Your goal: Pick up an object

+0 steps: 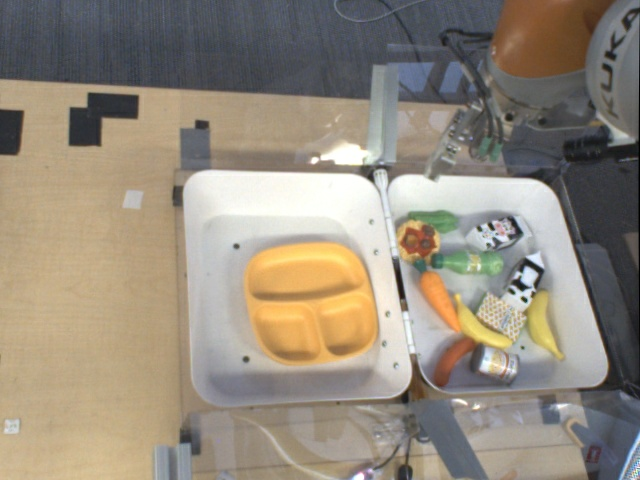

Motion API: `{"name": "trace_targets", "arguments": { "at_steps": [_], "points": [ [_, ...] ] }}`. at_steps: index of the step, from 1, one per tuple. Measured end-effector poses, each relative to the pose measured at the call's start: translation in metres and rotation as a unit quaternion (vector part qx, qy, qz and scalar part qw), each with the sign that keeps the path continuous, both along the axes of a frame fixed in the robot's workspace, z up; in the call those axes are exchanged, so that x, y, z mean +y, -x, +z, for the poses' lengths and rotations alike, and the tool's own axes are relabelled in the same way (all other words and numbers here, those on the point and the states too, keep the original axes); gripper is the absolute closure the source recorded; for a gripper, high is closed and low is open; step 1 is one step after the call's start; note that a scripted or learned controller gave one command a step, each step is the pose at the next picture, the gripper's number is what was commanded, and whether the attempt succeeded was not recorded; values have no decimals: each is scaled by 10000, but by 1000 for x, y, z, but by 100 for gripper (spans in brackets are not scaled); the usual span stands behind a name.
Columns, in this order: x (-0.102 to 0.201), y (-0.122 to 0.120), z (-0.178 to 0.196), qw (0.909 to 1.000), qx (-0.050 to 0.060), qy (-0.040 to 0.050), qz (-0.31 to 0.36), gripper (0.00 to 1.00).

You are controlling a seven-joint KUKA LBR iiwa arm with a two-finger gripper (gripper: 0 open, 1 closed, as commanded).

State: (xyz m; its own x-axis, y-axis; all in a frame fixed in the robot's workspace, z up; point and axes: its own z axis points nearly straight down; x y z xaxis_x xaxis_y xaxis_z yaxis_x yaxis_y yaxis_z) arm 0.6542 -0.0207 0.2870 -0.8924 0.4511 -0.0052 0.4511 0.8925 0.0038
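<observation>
Arm high above the right bin's [560,203] far edge, gripper [462,146] angled down-left, finger state impossible to tell

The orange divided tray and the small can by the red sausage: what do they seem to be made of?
Orange divided tray: probably molded plastic, matte to satin, judging by its uniform color, rounded compartments and soft highlights. Small can: looks like metal, with a shiny silver end that catches the light, though it could be a metallic-finished toy.
</observation>
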Motion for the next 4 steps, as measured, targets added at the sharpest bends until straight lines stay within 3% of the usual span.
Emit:
{"name": "trace_targets", "arguments": {
  "at_steps": [1,2,3,4],
  "points": [
    [-15,53,84,9963,0,7,857,100],
    [-76,93,89,9762,3,16,2169,100],
    [-155,119,137,9324,-10,34,3614,100],
    [-186,115,148,8714,-11,39,4905,100]
  ]
}}
